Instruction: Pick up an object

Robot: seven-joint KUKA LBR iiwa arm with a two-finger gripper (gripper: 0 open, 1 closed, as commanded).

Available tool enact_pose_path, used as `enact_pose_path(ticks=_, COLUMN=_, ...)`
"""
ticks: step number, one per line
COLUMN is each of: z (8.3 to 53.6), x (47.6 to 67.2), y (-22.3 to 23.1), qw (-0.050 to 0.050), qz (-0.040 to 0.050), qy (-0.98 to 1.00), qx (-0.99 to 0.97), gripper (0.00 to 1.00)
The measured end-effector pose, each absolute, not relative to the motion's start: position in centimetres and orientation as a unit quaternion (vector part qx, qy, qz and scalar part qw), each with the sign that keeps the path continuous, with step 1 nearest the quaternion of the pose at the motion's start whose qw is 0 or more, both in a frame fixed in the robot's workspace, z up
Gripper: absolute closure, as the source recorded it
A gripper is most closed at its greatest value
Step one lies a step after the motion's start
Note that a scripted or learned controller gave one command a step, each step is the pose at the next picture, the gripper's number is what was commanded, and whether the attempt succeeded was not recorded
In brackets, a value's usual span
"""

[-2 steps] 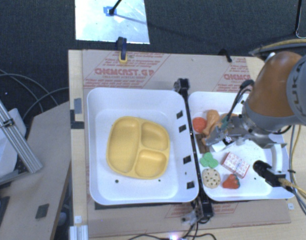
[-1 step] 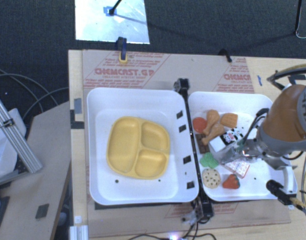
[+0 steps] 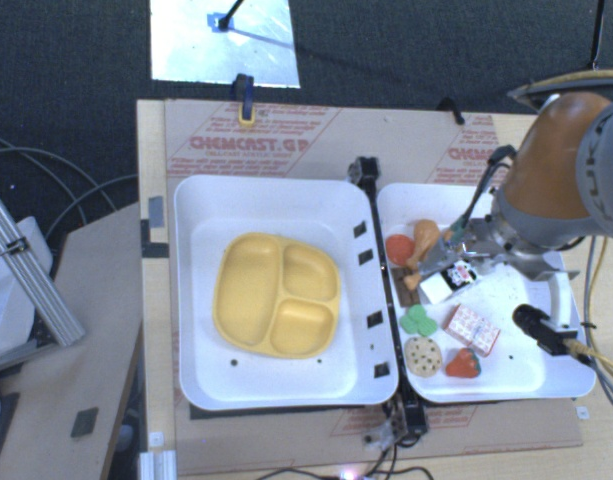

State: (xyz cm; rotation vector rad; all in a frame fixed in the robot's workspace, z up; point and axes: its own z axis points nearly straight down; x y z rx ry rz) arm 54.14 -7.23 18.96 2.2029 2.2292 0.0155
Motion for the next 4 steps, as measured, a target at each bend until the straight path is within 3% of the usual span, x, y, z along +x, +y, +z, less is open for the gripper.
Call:
enact_pose_path(ticks=1, z=9.0, x=49.5, y=-8.9, qw=0.003, qz=0.0010, qy=0.707, qx=0.707, gripper=0.00)
enact_pose_path(ticks=2, z=10.6, x=49.9, y=-9.0, qw=0.007, qz=0.0030, qy=0.707, qx=0.707, gripper=1.00)
enact_pose_path(ticks=3, z=10.6, x=49.9, y=-9.0, qw=0.006, qz=0.0028, qy=0.707, qx=0.707, gripper=0.00)
enact_pose_path(ticks=4, z=11.6, x=50.0, y=-9.0, qw=0.007, qz=0.0039, qy=0.707, qx=0.707, gripper=1.00)
